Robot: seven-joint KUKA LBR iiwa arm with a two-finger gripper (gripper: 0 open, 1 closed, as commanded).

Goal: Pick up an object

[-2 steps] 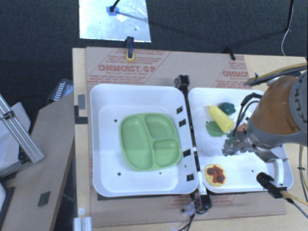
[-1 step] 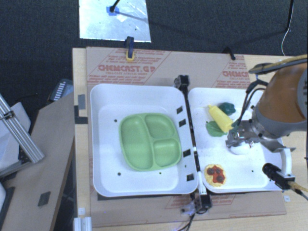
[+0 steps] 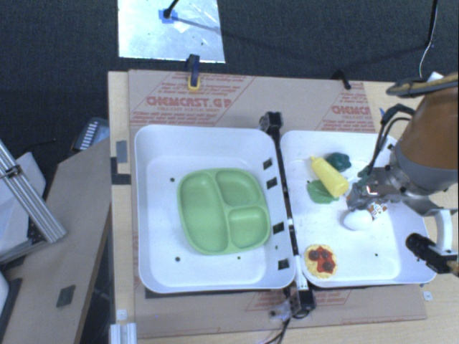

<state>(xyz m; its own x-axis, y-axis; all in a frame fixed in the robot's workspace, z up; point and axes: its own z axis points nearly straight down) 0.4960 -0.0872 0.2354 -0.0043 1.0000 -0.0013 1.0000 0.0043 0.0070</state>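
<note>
1. Pizza-slice toy (image 3: 320,259) nearest the lens, at 7 o'clock in the right bin (image 3: 401,269)
2. Green divided plate (image 3: 221,211) sits mid left bin (image 3: 154,192)
3. Yellow bottle (image 3: 329,175) at 10 o'clock of the right bin, touching a green leafy piece (image 3: 320,191); teal piece (image 3: 338,160) just beside it
4. White egg-like object (image 3: 356,220) near bin centre, directly under the gripper (image 3: 367,197)
5. Finger state: cannot tell, wrist hides it
6. Egg looks light, smooth, rounded, likely slippery; grip across its widest middle

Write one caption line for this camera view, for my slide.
Gripper low over a white egg-like object in the right bin; green divided plate in the left bin.
</note>
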